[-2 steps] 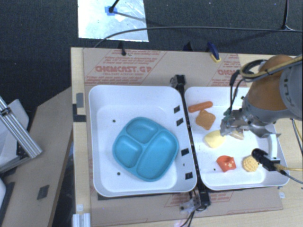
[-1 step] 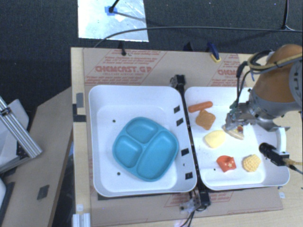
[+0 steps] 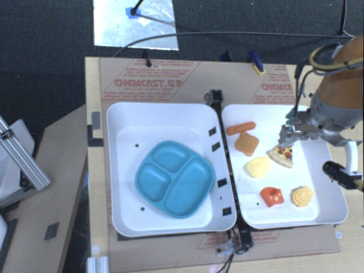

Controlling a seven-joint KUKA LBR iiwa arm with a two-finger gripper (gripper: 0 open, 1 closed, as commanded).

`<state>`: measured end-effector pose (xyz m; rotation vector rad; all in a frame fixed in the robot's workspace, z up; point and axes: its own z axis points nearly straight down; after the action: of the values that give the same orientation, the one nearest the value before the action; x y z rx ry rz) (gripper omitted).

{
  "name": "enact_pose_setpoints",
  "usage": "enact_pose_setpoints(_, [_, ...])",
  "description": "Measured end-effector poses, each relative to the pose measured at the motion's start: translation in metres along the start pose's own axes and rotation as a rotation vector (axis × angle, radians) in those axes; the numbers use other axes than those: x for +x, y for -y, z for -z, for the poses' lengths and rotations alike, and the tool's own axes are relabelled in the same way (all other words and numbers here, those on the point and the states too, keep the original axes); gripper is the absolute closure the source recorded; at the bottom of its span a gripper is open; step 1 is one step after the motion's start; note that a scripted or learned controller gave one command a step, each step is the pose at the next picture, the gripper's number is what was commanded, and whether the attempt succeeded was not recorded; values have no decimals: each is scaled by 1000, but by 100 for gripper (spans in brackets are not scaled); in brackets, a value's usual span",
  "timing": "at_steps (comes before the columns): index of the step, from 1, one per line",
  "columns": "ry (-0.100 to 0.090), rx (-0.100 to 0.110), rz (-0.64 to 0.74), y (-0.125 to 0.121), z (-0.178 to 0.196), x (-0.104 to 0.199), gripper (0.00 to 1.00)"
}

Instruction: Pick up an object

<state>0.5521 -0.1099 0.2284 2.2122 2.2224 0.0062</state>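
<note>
Two white bins (image 3: 170, 114): one blue plate (image 3: 174, 178), six toy foods (image 3: 258, 166).

Two bins side by side on the bench

The left bin (image 3: 122, 124) holds a divided plate (image 3: 175, 178). The right bin (image 3: 327, 209) holds a sausage (image 3: 240, 128) farthest, a pizza slice (image 3: 281, 156) right of centre, a corn cob (image 3: 302, 196) nearest right.

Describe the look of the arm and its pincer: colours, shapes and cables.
The arm is a rounded grey body with a broad orange band above the wrist. Dark cables loop over its top, and a black fitting juts out below it. The pincer is a small piece of grey metal at the arm's end.
</note>
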Motion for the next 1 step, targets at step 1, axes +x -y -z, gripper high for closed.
enact_pose_setpoints(1, [-3,7,5,3,-8,60,100])
